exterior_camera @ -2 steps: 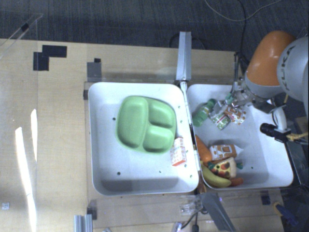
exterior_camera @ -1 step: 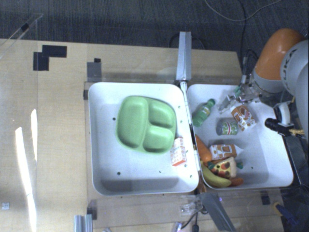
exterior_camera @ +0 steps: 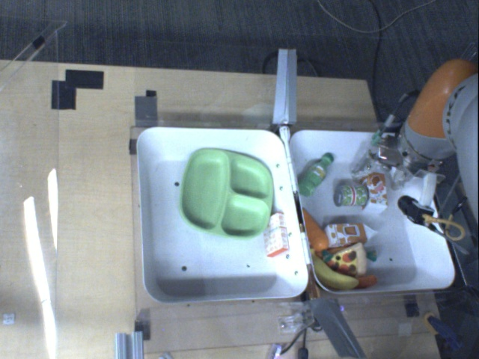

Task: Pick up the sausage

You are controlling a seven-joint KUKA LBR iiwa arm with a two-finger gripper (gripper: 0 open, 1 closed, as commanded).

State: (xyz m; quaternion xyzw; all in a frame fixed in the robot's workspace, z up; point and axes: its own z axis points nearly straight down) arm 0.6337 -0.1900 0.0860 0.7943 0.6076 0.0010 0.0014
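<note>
Closest to you, at the front edge of the right bin (exterior_camera: 419,275), there's a little heap: a yellow banana (exterior_camera: 334,275) lying along the front wall, a toy pizza slice (exterior_camera: 349,259) leaning on top of it, and the sausage (exterior_camera: 366,280), a reddish-brown bit poking out just to the right of the banana's end, under the pizza slice. Most of it is hidden, so that's all you get of it.

Right behind that pile sits a small brown-and-white carton (exterior_camera: 344,234), with an orange carrot (exterior_camera: 314,235) squeezed against the divider wall next to it. Over in the left bin (exterior_camera: 157,223), a white-and-red packet (exterior_camera: 277,239) lies by the same divider, and a green divided plate (exterior_camera: 227,193) sits upside down in the middle.

Further back in the right bin you've got a green can (exterior_camera: 351,195) on its side, touching a red-and-white wrapper (exterior_camera: 376,188), and a green bottle (exterior_camera: 315,173) tilted toward the back corner.

The gripper (exterior_camera: 384,154) is at the far right of that bin, above the wrapper and well apart from the sausage. You can't tell whether it's spread or closed; it's too cluttered there. The orange band (exterior_camera: 441,99) sits above it.
</note>
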